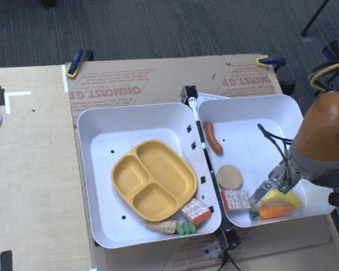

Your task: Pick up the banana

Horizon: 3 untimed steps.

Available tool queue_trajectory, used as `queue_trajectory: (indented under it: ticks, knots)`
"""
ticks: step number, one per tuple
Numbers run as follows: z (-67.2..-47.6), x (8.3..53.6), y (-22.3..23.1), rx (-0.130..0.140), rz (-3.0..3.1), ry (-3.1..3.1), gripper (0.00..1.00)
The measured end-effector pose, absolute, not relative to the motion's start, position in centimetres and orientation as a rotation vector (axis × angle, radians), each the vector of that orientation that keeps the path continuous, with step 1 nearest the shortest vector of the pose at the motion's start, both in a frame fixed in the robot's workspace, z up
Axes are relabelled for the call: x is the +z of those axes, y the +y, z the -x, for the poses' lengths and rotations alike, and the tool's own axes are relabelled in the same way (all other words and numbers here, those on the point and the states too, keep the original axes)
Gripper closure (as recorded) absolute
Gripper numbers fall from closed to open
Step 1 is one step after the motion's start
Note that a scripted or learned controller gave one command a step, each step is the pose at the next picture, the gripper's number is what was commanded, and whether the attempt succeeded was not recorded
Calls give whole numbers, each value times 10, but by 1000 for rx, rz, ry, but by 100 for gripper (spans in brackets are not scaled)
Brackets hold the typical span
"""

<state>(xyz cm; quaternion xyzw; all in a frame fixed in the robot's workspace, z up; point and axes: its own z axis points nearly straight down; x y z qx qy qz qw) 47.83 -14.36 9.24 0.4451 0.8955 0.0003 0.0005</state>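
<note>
The yellow banana (284, 199) lies at the near right of the right bin (243, 111), just above an orange carrot (273, 211). My gripper (263, 192) hangs low over the banana's left end, its metal fingers reaching down and left from the orange-banded wrist (327, 128). The arm's body covers part of the banana's right side. Whether the fingers touch the banana is unclear.
A red sausage (213, 138), a tan round cookie (229, 177) and a red-and-white packet (237, 200) lie in the right bin. The left bin (97, 184) holds a yellow divided plate (154, 179), a small box (196, 211) and green bits by its near wall.
</note>
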Motion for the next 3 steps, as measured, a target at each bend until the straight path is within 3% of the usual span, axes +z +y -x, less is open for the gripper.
queue_trajectory:
  ticks: [1, 2, 3]
  knots:
    - [-479, 147, -126, 1, -1252, 2878, 0]
    - [-530, 174, -156, -1, -1819, 2559, 0]
    - [-478, 120, -161, -1, -2116, 2323, 0]
